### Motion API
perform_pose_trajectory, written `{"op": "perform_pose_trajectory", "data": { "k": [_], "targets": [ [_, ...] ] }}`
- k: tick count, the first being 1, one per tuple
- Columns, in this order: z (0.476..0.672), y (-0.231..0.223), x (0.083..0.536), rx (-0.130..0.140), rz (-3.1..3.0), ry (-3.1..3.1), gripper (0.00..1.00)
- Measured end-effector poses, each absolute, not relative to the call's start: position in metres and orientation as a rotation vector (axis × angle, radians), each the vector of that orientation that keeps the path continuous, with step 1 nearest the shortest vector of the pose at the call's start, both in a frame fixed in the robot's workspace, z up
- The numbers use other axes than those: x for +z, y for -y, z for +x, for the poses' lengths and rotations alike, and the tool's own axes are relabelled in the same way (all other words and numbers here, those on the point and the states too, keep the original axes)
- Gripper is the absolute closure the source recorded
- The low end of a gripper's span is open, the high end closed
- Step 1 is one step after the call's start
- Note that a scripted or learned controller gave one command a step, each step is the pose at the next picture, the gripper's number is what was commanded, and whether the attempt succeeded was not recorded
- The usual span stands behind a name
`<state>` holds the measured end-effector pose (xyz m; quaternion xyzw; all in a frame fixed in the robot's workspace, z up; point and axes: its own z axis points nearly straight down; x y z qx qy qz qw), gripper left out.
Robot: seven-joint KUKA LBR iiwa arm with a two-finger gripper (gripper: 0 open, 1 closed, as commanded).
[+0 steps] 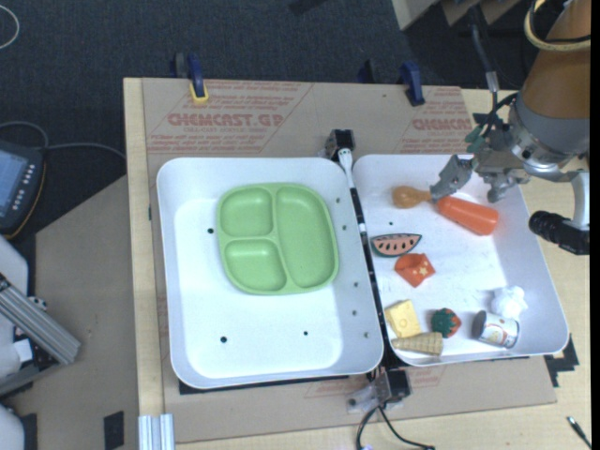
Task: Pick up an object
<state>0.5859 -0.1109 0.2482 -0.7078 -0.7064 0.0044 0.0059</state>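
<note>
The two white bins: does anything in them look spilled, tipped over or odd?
Mostly tidy. The small can in the right bin lies on its side near the front corner, beside a white crumpled thing. The green divided plate sits flat in the left bin. Nothing spilled.

A pale wooden counter, covered by a brown board printed with red lettering and held by 2 blue clamps, stands on dark carpeted floor, under even, soft light.
</note>
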Motion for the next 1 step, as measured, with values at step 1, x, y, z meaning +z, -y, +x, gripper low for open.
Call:
{"op": "perform_pose_trajectory", "data": {
  "k": [1],
  "targets": [
    [0.5883,0.1107,0.2555,0.000,-2.220,2.221,0.00]
  ]
}}
